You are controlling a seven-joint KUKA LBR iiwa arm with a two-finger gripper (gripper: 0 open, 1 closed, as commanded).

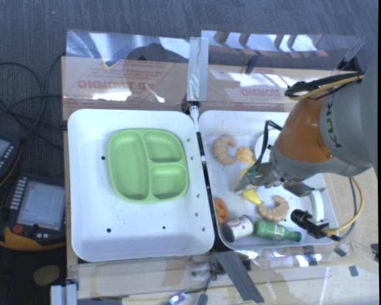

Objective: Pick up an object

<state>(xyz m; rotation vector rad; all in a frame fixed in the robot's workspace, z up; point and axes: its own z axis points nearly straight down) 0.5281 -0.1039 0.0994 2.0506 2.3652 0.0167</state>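
Note:
My gripper point(247, 182) is low in the right bin point(209, 170), reaching in from the right toward the bin's middle. Just below its tip lies a small yellow piece point(251, 196). A small yellow-green bit point(246, 171) shows right at the tip, and whether it is held cannot be told. A tan croissant point(225, 149) and a small orange-yellow lump point(244, 154) lie above and left of the gripper. Another tan curled pastry point(277, 208) rests below it.
A green bottle point(276, 231) lies on its side along the right bin's front wall, beside a white and red can point(237, 228). An orange piece point(220, 210) sits at the front left. The left bin point(89, 221) holds a green divided plate point(147, 164).

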